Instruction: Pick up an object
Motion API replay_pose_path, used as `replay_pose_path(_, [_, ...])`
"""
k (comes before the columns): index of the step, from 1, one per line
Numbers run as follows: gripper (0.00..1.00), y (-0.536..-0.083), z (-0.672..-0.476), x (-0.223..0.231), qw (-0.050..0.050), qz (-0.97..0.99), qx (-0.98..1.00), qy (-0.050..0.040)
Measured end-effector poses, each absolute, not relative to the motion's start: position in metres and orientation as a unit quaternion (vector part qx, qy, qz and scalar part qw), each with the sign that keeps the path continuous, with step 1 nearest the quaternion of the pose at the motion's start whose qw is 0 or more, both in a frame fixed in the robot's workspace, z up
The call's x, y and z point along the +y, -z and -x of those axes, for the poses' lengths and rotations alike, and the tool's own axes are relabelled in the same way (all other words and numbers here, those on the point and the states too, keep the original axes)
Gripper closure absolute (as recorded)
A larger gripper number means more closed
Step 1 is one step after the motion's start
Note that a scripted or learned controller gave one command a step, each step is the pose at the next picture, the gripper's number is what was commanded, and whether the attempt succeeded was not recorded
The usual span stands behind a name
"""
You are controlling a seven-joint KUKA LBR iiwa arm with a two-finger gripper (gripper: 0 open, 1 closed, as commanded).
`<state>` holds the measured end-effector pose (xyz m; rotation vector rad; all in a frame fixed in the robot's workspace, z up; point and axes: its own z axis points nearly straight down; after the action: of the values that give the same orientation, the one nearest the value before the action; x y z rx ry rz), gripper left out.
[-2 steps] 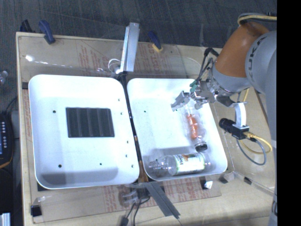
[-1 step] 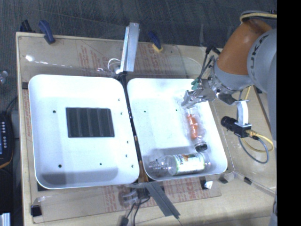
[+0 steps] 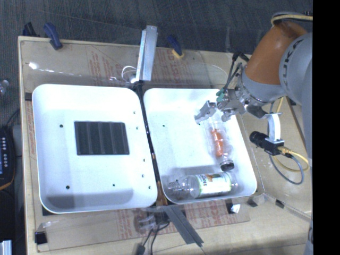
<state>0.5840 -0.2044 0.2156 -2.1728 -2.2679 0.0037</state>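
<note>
— From the camera view, where do you stand?

— Your gripper [image 3: 219, 109] hangs over the right bin [image 3: 175, 142], just above the top end of the small orange-filled bottle [image 3: 219, 141]; whether the pincer is spread or pressed together, I cannot tell.

— And the best approach?

— Come down across the bottle's narrow width, clear of the bin's right wall. The clear plastic bottle [image 3: 204, 185] lies along the front wall, well apart

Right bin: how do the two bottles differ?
The bottle with orange contents is slimmer and lies lengthwise along the right bin's right side, near the pincer. The green-labelled bottle is bulkier and lies crosswise against the near wall. Both are clear plastic, on their sides.
</note>
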Motion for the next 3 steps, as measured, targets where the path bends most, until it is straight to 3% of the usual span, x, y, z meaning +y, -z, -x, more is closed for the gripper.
replay_pose_path(1, [0.0,-0.158,-0.638,-0.208,0.001,0.672,-0.741,-0.0008])
replay_pose_path(2, [0.0,-0.113,-0.604,-0.208,0.002,0.654,-0.756,-0.0006])
replay_pose_path(3, [0.0,-0.192,-0.592,-0.209,0.0,0.591,-0.806,-0.0003])
